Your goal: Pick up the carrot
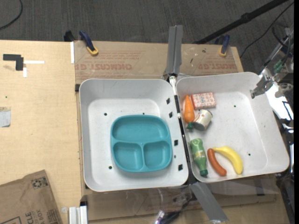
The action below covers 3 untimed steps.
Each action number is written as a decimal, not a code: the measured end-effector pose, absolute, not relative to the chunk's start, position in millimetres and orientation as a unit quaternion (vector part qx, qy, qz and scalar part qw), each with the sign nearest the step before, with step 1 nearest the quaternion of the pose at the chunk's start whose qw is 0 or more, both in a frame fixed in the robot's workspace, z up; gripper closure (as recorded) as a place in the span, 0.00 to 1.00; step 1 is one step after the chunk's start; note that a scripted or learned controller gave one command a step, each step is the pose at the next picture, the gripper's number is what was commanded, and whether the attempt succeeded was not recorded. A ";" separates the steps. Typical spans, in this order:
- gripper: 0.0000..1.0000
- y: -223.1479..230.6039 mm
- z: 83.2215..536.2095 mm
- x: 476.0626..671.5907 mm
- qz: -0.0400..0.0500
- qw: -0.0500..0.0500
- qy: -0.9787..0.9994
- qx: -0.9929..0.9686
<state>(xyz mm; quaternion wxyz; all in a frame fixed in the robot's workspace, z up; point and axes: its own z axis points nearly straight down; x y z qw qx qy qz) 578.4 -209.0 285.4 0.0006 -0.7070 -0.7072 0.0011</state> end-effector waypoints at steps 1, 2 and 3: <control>0.00 -104.8 200.9 551.4 0.001 0.001 -0.839 -0.544; 0.00 -104.9 150.5 526.0 0.001 0.001 -0.826 -0.563; 0.00 -105.4 100.5 549.2 -0.002 -0.008 -0.870 -0.493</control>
